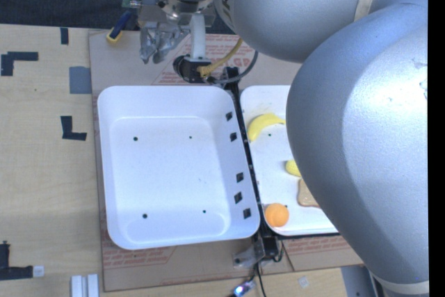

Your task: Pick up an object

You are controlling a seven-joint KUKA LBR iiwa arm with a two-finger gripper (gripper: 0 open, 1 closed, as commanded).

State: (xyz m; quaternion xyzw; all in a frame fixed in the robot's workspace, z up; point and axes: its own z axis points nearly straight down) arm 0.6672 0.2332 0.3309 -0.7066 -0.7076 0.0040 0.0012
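Note:
My gripper (pixel 158 45) hangs high over the brown board just behind the back edge of the left bin (pixel 104 149), with nothing visibly in it. The right bin (pixel 272 170) holds a yellow banana-shaped piece (pixel 264 125) near its back left. A smaller yellow piece (pixel 292 167) and a tan object (pixel 306 195) lie further forward, both partly hidden by the arm. An orange ball (pixel 277 215) rests at the bin's front left corner.
The big grey arm (pixel 361 122) covers most of the right bin and the right side of the view. A row of black clips (pixel 240 170) runs along the seam between the two bins. Wooden bench surface (pixel 42 170) extends to the left.

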